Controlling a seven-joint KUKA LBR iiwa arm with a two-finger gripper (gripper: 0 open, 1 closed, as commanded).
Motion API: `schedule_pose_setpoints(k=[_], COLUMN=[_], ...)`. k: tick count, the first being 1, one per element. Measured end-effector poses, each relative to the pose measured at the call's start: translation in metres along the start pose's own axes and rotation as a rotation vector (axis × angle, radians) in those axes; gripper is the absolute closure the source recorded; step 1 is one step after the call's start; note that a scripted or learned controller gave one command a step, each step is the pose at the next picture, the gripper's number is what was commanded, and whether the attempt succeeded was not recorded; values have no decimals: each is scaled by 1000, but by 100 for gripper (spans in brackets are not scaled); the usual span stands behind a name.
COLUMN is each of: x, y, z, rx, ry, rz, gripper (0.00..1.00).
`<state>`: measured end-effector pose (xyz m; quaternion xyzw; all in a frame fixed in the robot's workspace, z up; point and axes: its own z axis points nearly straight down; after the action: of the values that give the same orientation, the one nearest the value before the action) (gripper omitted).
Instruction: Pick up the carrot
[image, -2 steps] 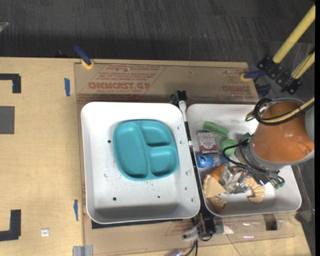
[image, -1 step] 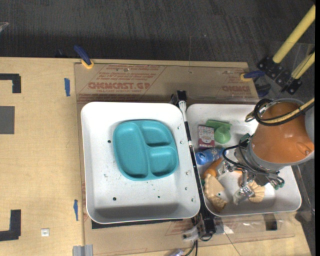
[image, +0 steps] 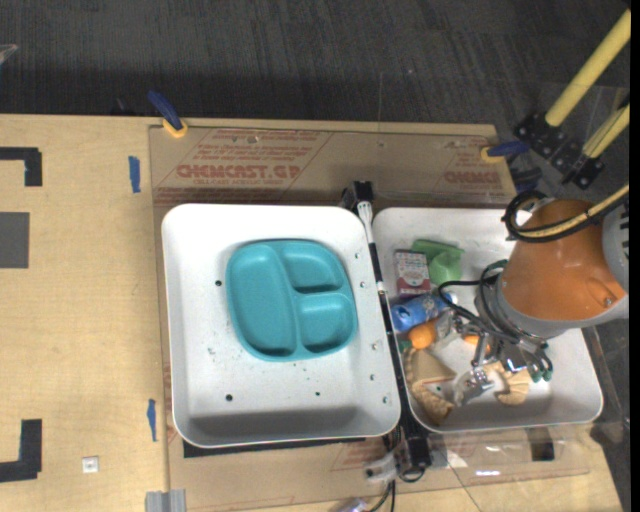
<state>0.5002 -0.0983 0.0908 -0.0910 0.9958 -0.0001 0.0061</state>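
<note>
The carrot (image: 425, 336) shows as a small orange piece in the right bin (image: 575, 405), near that bin's left wall and partly covered by other items. My gripper (image: 477, 378) is down inside the same bin, a little right of and below the carrot, over a heap of tan items. The orange band of the wrist (image: 555, 272) hangs above it and hides part of the bin. Nothing can be made out in the gripper's grasp.
The left bin (image: 200, 380) holds a teal divided plate (image: 290, 297). In the right bin lie a red-and-white packet (image: 411, 270), a green item (image: 440, 256), a blue item (image: 403, 318) and tan bread-like pieces (image: 432, 390), crowded around the carrot.
</note>
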Motion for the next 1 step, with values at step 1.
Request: schedule_pose_setpoints(k=[1], x=[-6], y=[0], z=[-13], rx=[4], ry=[-18], rz=[-2], gripper=[100])
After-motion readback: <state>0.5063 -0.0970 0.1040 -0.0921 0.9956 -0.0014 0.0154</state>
